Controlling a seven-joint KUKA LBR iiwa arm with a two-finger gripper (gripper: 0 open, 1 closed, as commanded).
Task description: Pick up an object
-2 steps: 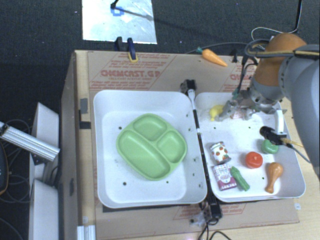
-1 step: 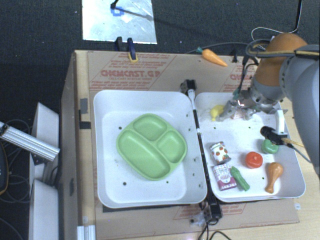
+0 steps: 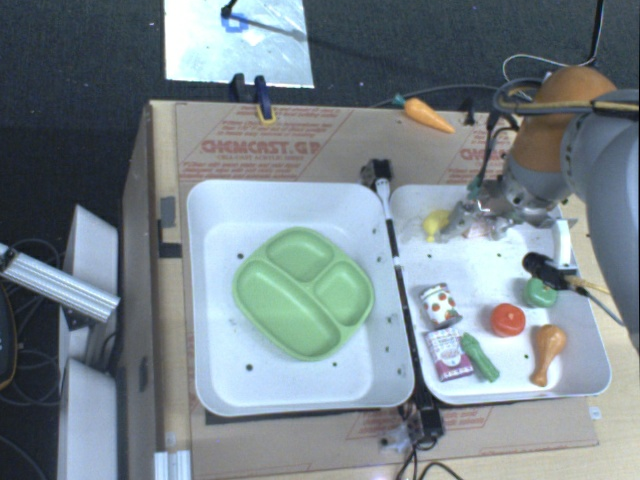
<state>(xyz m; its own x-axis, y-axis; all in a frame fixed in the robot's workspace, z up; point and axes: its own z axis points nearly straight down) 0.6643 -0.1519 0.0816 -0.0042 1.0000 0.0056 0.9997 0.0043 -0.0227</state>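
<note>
Where the worktop (image 3: 300, 138) is being covered by a printed cardboard sheet, two white bins are being carried side by side; a green divided plate (image 3: 303, 291) is lying in the left bin (image 3: 215, 268); the right bin (image 3: 590, 363) is holding a yellow piece (image 3: 435, 224), a tomato (image 3: 507, 319), a drumstick (image 3: 546, 349) and packets; the end effector (image 3: 482, 218) is being held low at its far edge, its opening impossible to tell; dark carpet is surrounding everything.

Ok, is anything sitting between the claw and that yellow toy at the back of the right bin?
Nothing visible does. The claw is low at the back of the right bin, and the yellow toy lies just beside it, with bare white floor between them.
</note>
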